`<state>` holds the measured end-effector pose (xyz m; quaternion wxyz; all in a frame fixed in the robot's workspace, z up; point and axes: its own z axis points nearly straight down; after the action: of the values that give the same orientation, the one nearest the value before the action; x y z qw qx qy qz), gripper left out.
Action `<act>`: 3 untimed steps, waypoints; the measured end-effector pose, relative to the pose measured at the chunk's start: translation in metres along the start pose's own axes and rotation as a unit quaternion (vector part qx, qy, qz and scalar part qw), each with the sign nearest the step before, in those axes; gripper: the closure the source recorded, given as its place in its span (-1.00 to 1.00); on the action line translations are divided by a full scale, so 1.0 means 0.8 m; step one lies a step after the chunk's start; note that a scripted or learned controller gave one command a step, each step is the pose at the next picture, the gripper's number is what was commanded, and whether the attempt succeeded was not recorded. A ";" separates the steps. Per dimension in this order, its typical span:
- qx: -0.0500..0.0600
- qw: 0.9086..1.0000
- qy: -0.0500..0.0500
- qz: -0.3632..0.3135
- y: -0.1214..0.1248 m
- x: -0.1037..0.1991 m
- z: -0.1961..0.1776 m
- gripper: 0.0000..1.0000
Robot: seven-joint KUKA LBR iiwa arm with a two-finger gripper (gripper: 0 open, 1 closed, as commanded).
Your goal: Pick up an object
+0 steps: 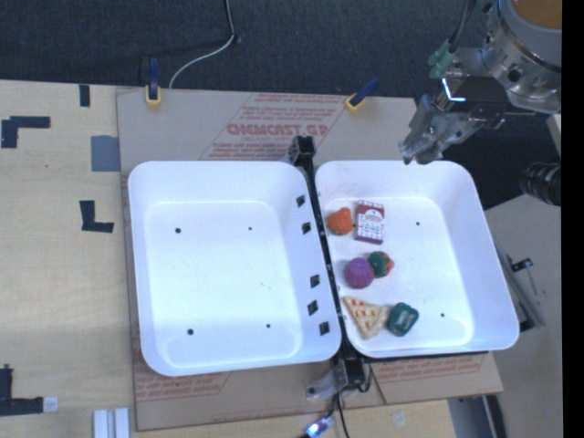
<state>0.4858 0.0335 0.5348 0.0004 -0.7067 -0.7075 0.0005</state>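
Note:
The right bin (pixel 456 245) holds several small things near its left side: an orange ball (pixel 339 221), a red and white box (pixel 370 223), a purple ball (pixel 358 271) touching a red and green piece (pixel 380 264), a waffle-patterned wedge (pixel 364 317) and a green piece (pixel 401 318). My gripper (pixel 422 150) hangs above the bin's back rim, up and to the right of the box, well apart from every object. Nothing shows between its fingers.
The left bin (pixel 219 263) sits beside the right one, joined by a black clip strip (pixel 312 245). Both rest on a cardboard sheet (pixel 265 126) clamped at the back. A white cable (pixel 205 57) runs behind.

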 end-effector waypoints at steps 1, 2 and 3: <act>0.005 1.000 -0.001 -0.004 -0.003 0.102 0.120 1.00; 0.001 1.000 0.000 -0.002 -0.002 0.097 0.101 1.00; 0.001 1.000 -0.001 -0.003 -0.001 0.098 0.089 1.00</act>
<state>0.4845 0.1118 0.4635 0.0008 -0.7047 -0.7095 0.0017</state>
